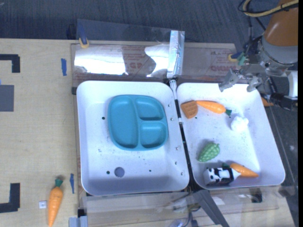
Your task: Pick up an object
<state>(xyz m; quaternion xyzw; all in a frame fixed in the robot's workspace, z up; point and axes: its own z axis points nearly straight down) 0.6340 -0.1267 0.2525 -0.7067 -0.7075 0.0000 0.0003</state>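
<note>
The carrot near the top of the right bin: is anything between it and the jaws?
Nothing visible stands in the way. The gripper is over the right bin's top edge, and the carrot lies below and to the left across bare bin floor. The waffle piece touches the carrot's far end, away from the gripper.

We see two white bins side by side on the table [33, 126]. The left bin [90, 174] holds a blue divided plate [137, 122]. In the right bin [265, 145] lie a carrot [211, 107] beside an orange wedge [189, 109], a white lump [239, 123], a green knobbly piece [209, 152], a black-and-white toy [220, 175] and a second carrot [244, 170]. The gripper [241, 81] hangs at that bin's far right corner. Another carrot [55, 201] rests on the table, left of the bins.
</note>
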